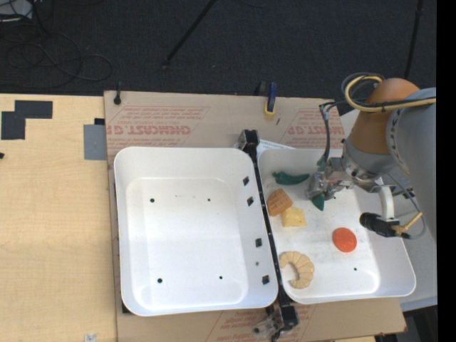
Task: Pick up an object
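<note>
End effector (324,188) is hovering low in the right shallow white plastic bin (388,280), close over a dark green object.

Whether it is gripping anything cannot be told, so a good pick is meaning centring over one piece and closing squarely. Counting left to right: one left white bin (132,191), one tan wedge-shaped block (278,201), one pale yellow cube (293,217), one beige ridged crescent (298,268), two dark green pieces (291,177), one orange-red round ball (345,239).

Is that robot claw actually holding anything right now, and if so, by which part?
It cannot be told. The gripper is down in the right bin over a dark green object, but the view is too small to show that object between its fingers.
</note>
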Tool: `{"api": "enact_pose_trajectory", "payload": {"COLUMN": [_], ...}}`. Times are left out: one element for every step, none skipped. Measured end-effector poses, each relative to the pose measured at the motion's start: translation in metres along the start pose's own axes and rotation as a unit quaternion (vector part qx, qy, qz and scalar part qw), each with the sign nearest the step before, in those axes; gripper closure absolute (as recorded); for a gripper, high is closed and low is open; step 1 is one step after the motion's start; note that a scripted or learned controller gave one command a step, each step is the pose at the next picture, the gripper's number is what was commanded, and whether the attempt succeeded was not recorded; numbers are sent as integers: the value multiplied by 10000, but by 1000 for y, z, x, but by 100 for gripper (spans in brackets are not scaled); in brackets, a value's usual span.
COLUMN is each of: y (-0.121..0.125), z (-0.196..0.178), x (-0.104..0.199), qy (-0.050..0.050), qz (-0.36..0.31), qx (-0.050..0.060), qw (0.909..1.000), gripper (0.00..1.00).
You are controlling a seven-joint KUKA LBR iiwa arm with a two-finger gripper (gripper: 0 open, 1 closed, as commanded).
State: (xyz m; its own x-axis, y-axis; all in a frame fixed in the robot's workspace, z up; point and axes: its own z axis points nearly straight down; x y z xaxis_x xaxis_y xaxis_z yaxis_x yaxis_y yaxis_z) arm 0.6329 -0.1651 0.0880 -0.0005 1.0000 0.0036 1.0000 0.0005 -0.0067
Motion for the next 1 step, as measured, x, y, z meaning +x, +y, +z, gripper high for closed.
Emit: {"api": "enact_pose_trajectory", "payload": {"y": [-4], "z": [0], "x": [-4], "qy": [-15], "qz": [-2], "qx": [-22], "qw": [10000], "gripper": [100]}}
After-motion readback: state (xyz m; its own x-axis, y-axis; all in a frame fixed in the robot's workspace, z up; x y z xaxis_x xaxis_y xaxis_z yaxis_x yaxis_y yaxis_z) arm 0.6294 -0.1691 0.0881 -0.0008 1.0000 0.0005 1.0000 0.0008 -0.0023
